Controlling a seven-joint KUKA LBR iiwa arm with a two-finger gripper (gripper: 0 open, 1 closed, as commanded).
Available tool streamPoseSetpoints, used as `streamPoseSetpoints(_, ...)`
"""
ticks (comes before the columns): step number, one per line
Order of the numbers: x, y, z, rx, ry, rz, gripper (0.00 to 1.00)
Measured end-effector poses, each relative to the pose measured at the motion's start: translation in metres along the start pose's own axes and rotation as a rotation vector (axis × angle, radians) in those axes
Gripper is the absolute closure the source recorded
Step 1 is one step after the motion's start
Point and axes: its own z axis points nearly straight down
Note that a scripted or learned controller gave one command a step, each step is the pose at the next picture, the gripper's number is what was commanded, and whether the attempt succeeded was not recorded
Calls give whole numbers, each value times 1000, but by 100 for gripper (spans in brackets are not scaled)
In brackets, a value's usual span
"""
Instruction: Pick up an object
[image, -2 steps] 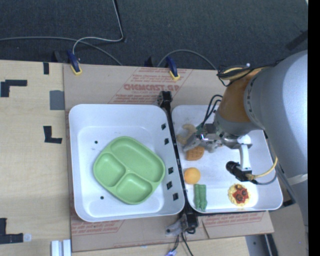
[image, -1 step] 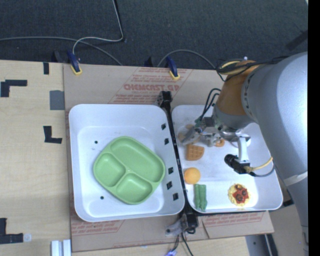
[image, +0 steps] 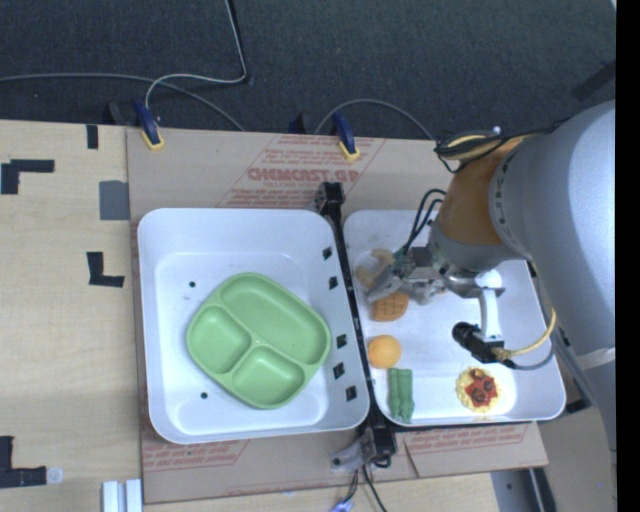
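Camera view, fixed overhead, slanted. Two shallow white bins sit side by side on a cardboard sheet (image: 300, 170) that covers the wooden surface (image: 60, 300). Two clamps with blue handles (image: 150, 128) hold the sheet's far edge.

Left bin (image: 160, 240): one green divided plate (image: 258, 339) with three compartments, lying flat and turned at an angle to the bin walls, nearer the bin's right side.

Right bin (image: 530, 400): the grey arm (image: 570, 210) reaches in from the right, its orange band (image: 470, 205) above the wrist. The tool (image: 398, 278) is low in the bin's upper-left part, near the divider between the bins. A tan, irregular object (image: 374, 268) lies just to the left of the tool tip, and an orange-brown bread-like item (image: 390, 305) lies just below it. Contact between the tool and either item cannot be resolved; whether the tool is released or clenched cannot be told from this angle, and nothing is visibly held.

Further toward the near edge: a round orange item (image: 384, 351) close to the divider, a green elongated item (image: 401, 393) below it by the near wall, and a small yellow disc with red topping, like a toy pizza (image: 479, 389), in the near right corner. These three lie apart from each other and well apart from the tool.

A black cable fitting (image: 478, 342) hangs beside a white part of the arm, above the pizza.
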Motion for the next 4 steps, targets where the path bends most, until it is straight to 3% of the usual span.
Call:
streamPoseSetpoints(1, -5, 20, 0, 2, 1, -1, 0)
streamPoseSetpoints(2, 1, -7, 0, 0, 0, 0, 0)
streamPoseSetpoints(3, -11, 19, 0, 1, 1, -1, 0)
streamPoseSetpoints(4, 0, 10, 0, 0, -1, 0, 0)
